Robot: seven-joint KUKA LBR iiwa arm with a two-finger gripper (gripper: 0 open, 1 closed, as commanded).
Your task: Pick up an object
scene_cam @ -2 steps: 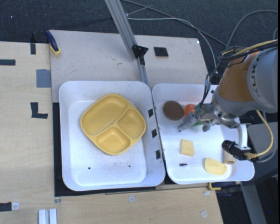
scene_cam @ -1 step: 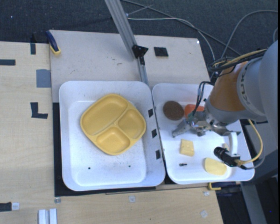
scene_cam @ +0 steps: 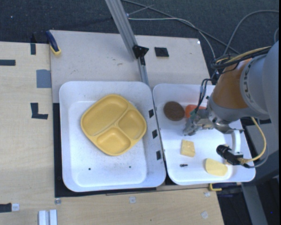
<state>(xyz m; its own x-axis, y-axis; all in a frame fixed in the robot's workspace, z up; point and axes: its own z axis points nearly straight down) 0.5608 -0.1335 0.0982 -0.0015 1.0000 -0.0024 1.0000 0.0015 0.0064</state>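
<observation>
Over the right white bin, the claw hangs just above the bin floor, reaching in from three o'clock on the grey arm with its orange band. Whether the claw's tips are apart or together cannot be told from this slant; nothing is seen clamped in them.

Four small things lie in that bin. A brown round piece sits toward eleven o'clock of the claw, near it but apart. An orange-red piece lies at twelve o'clock of the claw, partly hidden by the arm. A pale yellow wedge rests at six o'clock of the claw, close below it and not touching. A yellow rounded piece lies toward five o'clock, near the bin's lower right corner, beside a black cable fitting.

At nine o'clock of all this, the left white bin carries a yellow divided plate, lying flat and turned at an angle, with three compartments.

Both bins sit side by side on the counter. A grey metal post slants in from twelve o'clock, ending at the gap between the bins.
</observation>
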